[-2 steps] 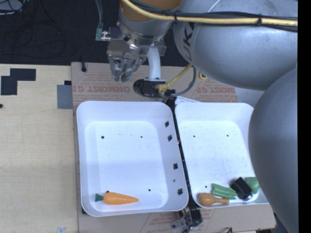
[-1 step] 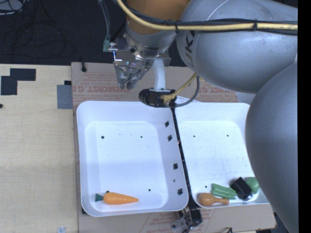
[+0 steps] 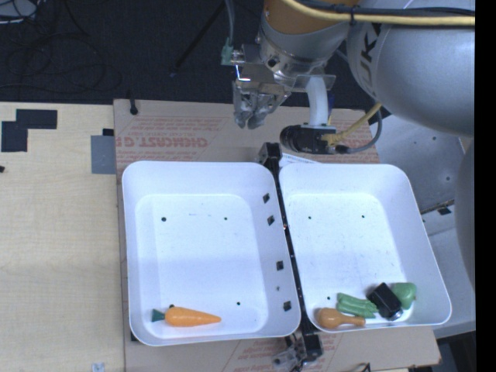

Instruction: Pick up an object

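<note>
Left bin point(image 3: 139, 208) — carrot point(image 3: 192, 317) lengthwise along near wall, tip pointing right; gripper point(image 3: 250, 115) clenched, nothing held.

Both white bins point(image 3: 349, 184) were evenly and brightly lit from above; the background was left dark, with slight softness throughout.

Seeing two shallow white bins sitting side by side, the left bin point(image 3: 201, 246) and the right bin point(image 3: 349, 239), meeting along a black strip point(image 3: 280, 239) with small dark clips. Resting both on a brown cardboard sheet point(image 3: 178, 126) with red letters point(image 3: 167, 140) printed upside down. Lying under all of it, a pale wooden bench point(image 3: 54, 246). Showing a grey square point(image 3: 101, 153) and a black stepped shape point(image 3: 27, 126) on the bench, left of the cardboard. Trailing black cables point(image 3: 46, 6) across the dark floor behind.
</note>
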Controlling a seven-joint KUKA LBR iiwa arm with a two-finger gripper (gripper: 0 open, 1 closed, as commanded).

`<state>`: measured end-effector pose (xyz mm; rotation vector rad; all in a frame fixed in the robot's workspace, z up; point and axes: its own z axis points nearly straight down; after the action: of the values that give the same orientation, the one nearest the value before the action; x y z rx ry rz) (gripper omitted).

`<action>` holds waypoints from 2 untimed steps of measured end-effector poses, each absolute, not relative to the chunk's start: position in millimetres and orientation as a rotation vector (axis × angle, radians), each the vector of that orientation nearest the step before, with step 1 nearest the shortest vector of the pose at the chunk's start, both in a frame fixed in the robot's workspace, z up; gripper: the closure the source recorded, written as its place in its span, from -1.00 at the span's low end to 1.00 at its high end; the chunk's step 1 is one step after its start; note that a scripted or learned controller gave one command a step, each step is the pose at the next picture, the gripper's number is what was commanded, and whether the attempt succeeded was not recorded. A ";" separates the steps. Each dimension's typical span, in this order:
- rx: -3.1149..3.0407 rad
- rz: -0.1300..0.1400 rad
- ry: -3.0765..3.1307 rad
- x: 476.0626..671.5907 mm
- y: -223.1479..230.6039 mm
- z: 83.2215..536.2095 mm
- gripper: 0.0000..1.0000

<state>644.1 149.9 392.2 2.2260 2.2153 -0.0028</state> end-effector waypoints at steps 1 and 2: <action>2.232 -0.002 2.200 644.0 6.1 454.7 1.00; 2.210 0.003 2.234 643.5 125.3 478.9 1.00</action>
<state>643.5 125.3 478.9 2.2104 2.2344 0.0030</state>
